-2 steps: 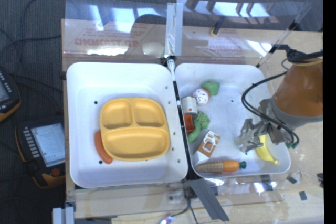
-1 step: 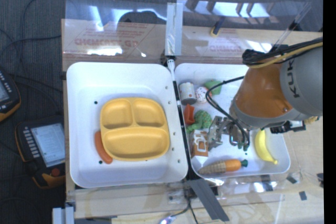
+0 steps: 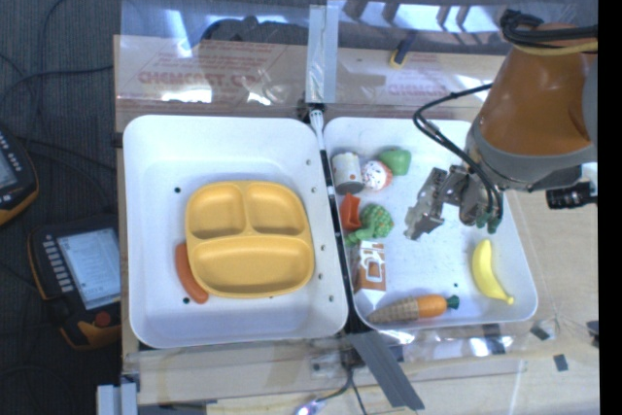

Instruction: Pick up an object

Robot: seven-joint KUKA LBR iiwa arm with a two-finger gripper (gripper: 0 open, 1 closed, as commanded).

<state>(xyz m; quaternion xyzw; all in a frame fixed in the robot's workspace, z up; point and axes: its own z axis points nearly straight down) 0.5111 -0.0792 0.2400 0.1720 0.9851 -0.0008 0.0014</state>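
Gripper [image 3: 425,221] seen low over bare floor of right bin [image 3: 525,306], nothing between fingers; open or shut cannot be told. Toy banana [image 3: 489,272] lying just right of gripper. Broccoli [image 3: 373,222] left of it. Toy carrot [image 3: 412,309] along front wall. Yellow divided tray [image 3: 250,238] resting in left bin [image 3: 155,160], orange sausage [image 3: 189,274] tucked at tray's left edge.

A yellow divided tray [image 3: 250,238] lies in the white left bin [image 3: 155,151]; right, a yellow banana [image 3: 491,272], green broccoli [image 3: 374,222], orange carrot [image 3: 413,309].
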